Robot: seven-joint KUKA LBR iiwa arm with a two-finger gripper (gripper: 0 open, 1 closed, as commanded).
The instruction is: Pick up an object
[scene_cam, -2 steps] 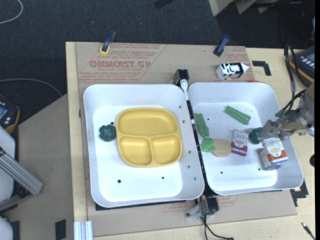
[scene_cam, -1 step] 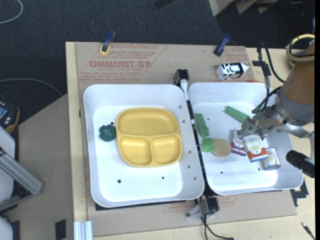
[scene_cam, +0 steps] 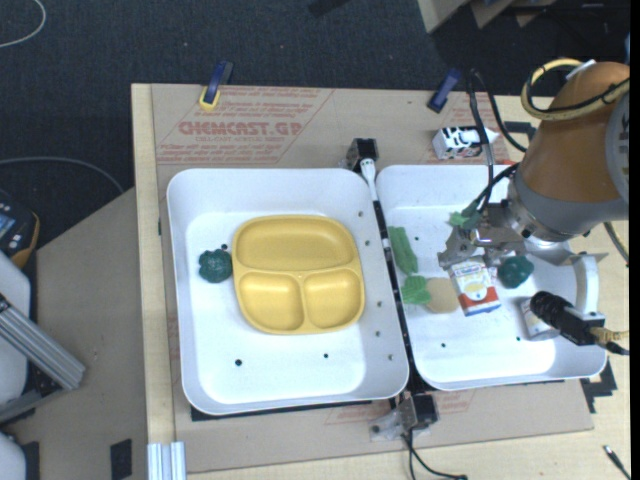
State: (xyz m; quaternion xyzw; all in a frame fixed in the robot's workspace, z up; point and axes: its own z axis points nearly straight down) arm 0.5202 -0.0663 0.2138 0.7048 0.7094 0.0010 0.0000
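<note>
Reading "CHEMCAST" on board (scene_cam: pixel 240 126). Left bin (scene_cam: pixel 190 268) held yellow tray (scene_cam: pixel 298 273), green blob (scene_cam: pixel 214 264). Right bin (scene_cam: pixel 440 353) held carton (scene_cam: pixel 476 288), green pieces (scene_cam: pixel 404 250). Gripper (scene_cam: pixel 478 240) above carton; grip state unclear.

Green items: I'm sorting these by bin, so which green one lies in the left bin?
The dark green lump beside the yellow tray, at its left edge. The other green pieces all lie in the right bin.

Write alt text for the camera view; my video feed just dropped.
The gripper sits low in the right bin, just above a small carton among green toys. The left bin holds a yellow divided plate with a dark green toy beside it.
</note>
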